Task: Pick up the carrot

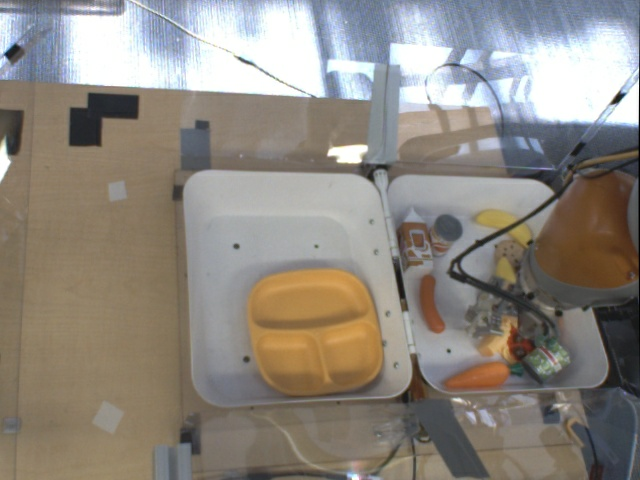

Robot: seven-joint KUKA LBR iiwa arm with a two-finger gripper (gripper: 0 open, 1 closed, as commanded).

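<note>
Carrot (pixel 478 376) lies nearly level, long axis left-right, tapering leftward.

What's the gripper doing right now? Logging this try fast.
Gripper: over the right bin, fingers' state cannot be told; carrot lies apart on the bin floor.

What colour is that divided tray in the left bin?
The divided tray is yellow-orange, plain to see in the camera view.
</note>
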